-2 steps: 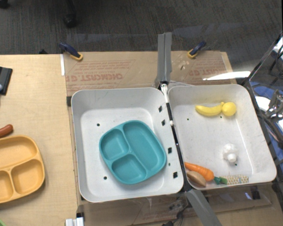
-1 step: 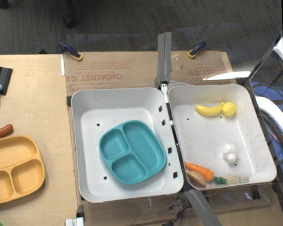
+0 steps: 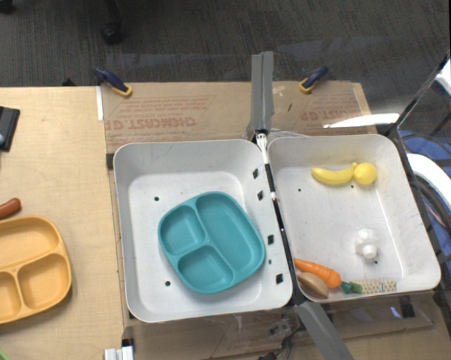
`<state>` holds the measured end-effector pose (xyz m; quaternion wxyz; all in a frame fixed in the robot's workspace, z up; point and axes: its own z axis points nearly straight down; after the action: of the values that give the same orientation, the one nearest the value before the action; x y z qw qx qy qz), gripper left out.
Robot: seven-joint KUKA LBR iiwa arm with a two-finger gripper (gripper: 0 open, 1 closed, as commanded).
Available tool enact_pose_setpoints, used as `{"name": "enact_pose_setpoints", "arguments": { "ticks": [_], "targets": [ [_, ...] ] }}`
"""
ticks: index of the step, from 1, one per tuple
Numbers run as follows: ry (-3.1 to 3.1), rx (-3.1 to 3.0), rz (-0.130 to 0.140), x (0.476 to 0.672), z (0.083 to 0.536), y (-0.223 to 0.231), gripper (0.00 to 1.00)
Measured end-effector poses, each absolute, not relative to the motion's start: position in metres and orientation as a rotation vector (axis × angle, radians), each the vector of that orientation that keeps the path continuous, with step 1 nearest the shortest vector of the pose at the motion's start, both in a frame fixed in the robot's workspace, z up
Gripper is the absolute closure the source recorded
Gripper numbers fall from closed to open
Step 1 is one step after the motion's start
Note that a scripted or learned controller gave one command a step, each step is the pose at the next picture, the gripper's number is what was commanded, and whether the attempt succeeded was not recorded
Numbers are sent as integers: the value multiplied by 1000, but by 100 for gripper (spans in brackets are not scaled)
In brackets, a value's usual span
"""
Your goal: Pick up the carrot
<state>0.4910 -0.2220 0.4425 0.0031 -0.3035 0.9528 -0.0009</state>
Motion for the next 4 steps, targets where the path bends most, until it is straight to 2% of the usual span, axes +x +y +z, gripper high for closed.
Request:
{"name": "enact_pose_setpoints", "arguments": {
  "ticks": [1, 2, 3, 4],
  "targets": [
    [2949, -1073, 2, 495, 311, -173, 100],
    [2910, -1176, 3, 540, 283, -88, 100],
    [2955, -1054, -1, 567, 278, -179, 100],
    [2947, -1072, 1, 623, 254, -129, 100]
  ]
}}
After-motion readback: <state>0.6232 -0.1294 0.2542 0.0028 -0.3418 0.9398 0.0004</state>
